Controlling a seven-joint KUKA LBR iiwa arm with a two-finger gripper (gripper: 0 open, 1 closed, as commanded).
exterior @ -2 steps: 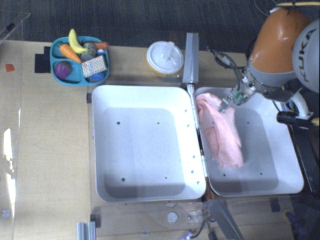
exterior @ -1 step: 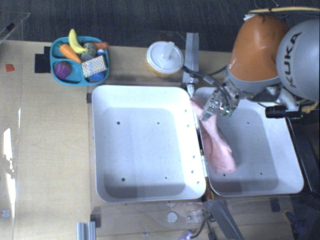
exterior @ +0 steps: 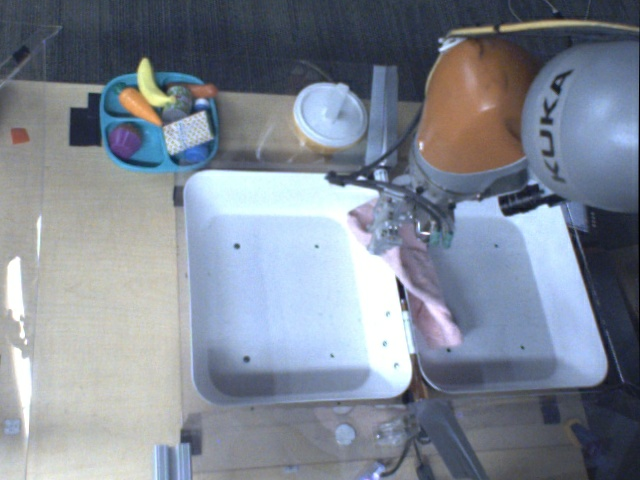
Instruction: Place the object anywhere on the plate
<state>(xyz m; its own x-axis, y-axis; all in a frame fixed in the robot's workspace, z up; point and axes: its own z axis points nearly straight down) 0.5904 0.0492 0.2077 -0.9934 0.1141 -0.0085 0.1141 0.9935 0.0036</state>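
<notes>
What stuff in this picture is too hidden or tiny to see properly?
- Claw: in the camera view, the orange arm covers it from above, so how it grips the pink cloth is hidden.
- Pink cloth: its top end is hidden under the claw.
- Blue tray: the small toys inside are too tiny to name for sure.

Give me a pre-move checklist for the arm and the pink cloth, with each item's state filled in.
1. Pink cloth located: ok. It lies draped over the wall where the two bins meet, mostly in the right white bin.
2. Gripper over the cloth's upper end: ok.
3. Cloth gripped between the jaws: cannot tell, the wrist hides the contact.
4. Cloth lifted off the bin: not ok, its lower end rests on the right bin's floor.
5. Target plate identified: not ok. The one dish in view is the blue divided tray of toy food, outside the bins.
6. Left white bin free of obstacles in the path: ok.
</notes>
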